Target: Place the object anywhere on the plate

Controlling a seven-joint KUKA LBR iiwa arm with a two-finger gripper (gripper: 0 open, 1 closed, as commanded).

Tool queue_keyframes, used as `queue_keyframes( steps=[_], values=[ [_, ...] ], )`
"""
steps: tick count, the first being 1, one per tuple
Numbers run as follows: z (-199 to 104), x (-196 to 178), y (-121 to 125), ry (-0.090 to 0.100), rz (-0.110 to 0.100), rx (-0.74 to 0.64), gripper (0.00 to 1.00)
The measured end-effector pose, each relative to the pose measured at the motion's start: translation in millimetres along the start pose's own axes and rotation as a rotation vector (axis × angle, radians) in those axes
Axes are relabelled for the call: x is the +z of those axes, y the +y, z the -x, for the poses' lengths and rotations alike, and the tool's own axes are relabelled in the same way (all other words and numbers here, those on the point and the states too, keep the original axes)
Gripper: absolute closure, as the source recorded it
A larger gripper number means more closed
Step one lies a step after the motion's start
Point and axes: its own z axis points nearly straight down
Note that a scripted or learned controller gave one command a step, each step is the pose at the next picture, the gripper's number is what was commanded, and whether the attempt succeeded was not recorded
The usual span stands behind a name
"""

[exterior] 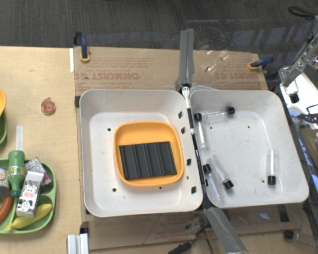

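Camera view: two white bins, left bin (95, 194) and right bin (286, 189). One orange plate (148, 133) sits in the left bin, carrying one dark ridged block (148, 160) at its centre. At least three clear tubes (271, 165) lie in the right bin. Gripper (303, 62) at the right edge, outside the bins; opening cannot be told.

Left bin (95, 194) holds a plate (148, 134) — ridged block (148, 160) on it — tubes (217, 113) lie in the right bin (286, 189).
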Motion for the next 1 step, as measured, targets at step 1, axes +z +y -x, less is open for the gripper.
queue_keyframes(
  steps=[1],
  values=[
    [-3.1,-57.6,-3.3,-0.001,0.001,-0.205,1.0]
  ],
)
